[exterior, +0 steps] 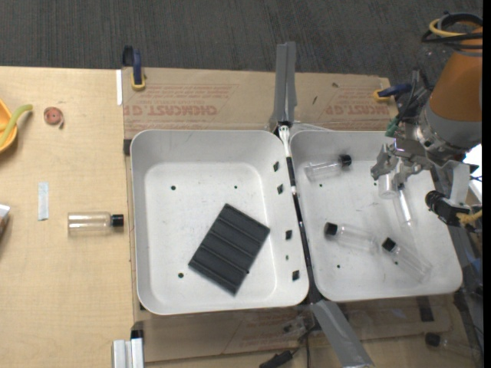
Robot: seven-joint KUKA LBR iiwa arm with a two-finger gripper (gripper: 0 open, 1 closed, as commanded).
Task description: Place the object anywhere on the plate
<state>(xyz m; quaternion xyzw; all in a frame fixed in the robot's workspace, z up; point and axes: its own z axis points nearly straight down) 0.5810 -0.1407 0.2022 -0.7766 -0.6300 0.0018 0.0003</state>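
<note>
A dark ribbed rectangular plate (229,248) lies tilted on the floor of the left bin (153,156). The right bin (441,282) holds clear vials with black caps: one at the back left (326,168), one in the middle (349,238), one at the front right (404,257). My gripper (394,176) hangs over the right side of the right bin, below the orange wrist band. Another clear vial (401,208) slants down directly under the gripper. I cannot tell whether it is held or lies on the bin floor.
On the wooden bench to the left lie a capped clear bottle (93,221), a small white strip (43,202), a round red piece (52,116) and an orange thing at the edge (6,127). A grey divider rail (285,90) runs between the bins.
</note>
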